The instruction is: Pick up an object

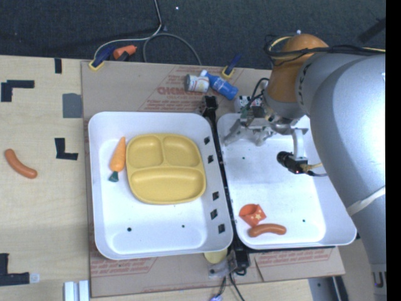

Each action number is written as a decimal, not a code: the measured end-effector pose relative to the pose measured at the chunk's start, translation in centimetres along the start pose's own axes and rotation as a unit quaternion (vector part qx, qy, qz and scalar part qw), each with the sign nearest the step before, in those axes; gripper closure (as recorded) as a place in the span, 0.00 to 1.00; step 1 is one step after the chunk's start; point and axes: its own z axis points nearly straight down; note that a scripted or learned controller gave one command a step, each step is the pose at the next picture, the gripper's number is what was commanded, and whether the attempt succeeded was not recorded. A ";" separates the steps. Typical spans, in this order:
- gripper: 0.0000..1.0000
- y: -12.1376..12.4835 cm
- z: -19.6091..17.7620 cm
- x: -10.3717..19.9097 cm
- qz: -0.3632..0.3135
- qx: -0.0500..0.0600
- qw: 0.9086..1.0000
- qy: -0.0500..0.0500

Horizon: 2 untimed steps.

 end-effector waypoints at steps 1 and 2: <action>0.00 -3.9 -0.1 0.1 0.002 -0.003 1.000 0.000; 0.00 -0.1 0.0 0.0 0.000 0.000 1.000 0.001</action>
